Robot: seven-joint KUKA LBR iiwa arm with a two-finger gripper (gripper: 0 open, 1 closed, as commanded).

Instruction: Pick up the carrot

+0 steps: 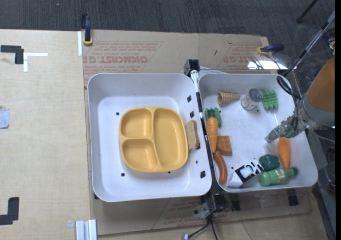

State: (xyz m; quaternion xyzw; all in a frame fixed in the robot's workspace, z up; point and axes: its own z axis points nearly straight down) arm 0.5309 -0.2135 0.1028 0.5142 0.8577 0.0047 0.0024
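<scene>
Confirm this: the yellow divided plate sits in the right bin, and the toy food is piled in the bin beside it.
Not quite. The camera view shows the yellow divided plate in the left bin, not the right one. The toy food, including the carrot, lies in the bin beside it, the right bin.

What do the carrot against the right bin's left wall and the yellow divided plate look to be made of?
The carrot looks like moulded toy plastic: even orange, smooth skin, a solid green top. The yellow divided plate also looks like plastic, matte to satin, one uniform colour with soft rounded ridges between its compartments. Neither can be confirmed from this view.
</scene>
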